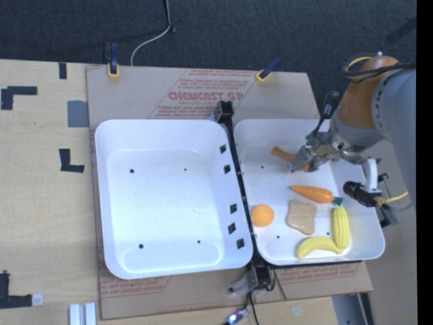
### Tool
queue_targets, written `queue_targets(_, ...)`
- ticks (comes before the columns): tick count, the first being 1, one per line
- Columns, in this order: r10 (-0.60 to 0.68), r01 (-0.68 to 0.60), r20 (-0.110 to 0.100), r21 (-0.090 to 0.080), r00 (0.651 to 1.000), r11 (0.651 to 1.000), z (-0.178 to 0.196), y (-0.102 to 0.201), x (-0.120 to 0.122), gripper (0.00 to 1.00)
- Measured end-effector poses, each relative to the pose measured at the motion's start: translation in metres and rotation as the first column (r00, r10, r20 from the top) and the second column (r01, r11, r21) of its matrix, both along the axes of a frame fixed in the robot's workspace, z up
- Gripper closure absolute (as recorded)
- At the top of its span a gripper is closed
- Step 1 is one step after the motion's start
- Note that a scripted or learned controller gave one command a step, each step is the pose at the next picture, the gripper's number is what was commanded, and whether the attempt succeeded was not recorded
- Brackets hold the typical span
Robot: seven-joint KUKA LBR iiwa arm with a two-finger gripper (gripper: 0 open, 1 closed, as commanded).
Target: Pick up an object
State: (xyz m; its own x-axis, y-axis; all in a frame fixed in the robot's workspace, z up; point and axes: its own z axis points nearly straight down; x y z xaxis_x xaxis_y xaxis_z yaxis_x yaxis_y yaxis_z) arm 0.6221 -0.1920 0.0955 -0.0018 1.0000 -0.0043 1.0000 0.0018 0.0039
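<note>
Camera view, from above and at a slant: two shallow white bins side by side on a cardboard sheet (203, 93) over a wooden table (40, 181). Left bin (108, 249), right bin (372, 249), their inner walls touching along a black divider.

In the right bin: an orange ball (262, 215) near the divider; just right of it a tan bread slice (301, 217); above the slice a carrot (312, 193), lying nearly level, green tip to the right; a corn cob (341, 227) upright by the right wall; a banana (318, 247) along the front wall, its end close to the cob. Further back, a brown stick-shaped piece (283, 154), tilted, kind unclear.

Grey arm with orange band (358, 107) reaching in from the right, over the bin's back right part. Hand (302, 162) low over the bin floor, right at the brown piece's near end. Contact with the piece: cannot tell. Spread or pressed together: cannot tell.
</note>
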Motion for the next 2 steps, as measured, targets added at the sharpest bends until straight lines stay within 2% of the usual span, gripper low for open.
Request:
queue_targets(1,0.004,-0.004,-0.006,0.006,1.000,1.000,-0.012,0.070,-0.014,1.00)
queue_targets(2,0.005,-0.005,0.001,0.006,1.000,1.000,0.095,0.133,-0.038,1.00)
